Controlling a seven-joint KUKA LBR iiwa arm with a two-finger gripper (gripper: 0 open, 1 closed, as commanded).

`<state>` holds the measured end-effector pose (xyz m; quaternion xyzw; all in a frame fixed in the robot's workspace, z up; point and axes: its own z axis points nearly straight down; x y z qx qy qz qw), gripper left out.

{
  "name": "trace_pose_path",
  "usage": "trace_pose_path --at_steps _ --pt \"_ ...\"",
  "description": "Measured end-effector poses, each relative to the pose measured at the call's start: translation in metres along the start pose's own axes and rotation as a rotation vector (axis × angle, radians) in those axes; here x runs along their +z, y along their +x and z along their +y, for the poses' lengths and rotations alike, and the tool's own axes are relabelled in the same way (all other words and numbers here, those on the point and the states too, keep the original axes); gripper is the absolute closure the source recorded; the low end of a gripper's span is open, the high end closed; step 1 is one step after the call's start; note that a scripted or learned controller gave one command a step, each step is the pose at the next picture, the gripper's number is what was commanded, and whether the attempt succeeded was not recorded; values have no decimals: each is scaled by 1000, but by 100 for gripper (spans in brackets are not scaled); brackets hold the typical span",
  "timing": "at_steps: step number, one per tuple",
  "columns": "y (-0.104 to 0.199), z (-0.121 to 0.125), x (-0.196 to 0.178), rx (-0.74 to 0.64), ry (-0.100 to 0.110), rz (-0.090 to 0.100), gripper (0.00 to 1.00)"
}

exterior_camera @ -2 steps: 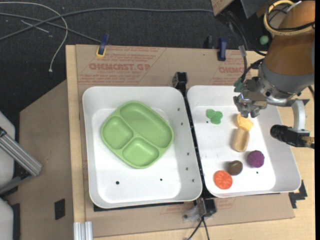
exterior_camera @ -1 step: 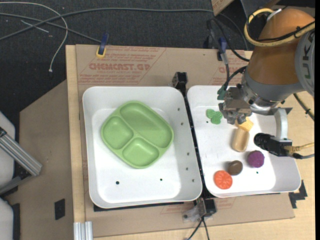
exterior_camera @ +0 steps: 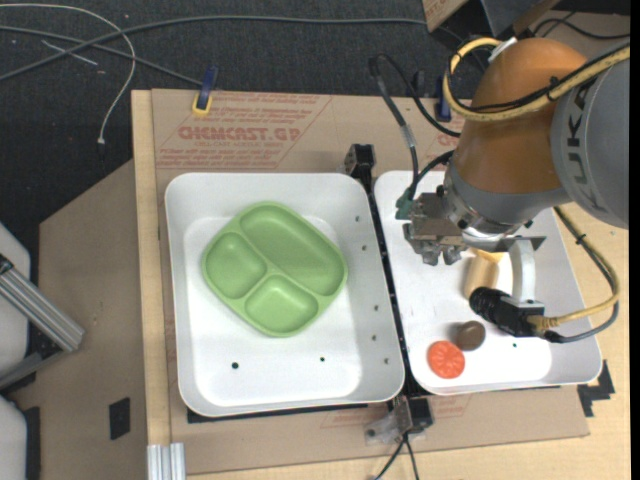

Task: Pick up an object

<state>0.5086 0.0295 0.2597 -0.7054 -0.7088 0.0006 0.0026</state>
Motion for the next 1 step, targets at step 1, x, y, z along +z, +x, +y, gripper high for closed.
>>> trace_pose_path --at_steps 1 --pt "42 -17 13 0 1 -1 100"
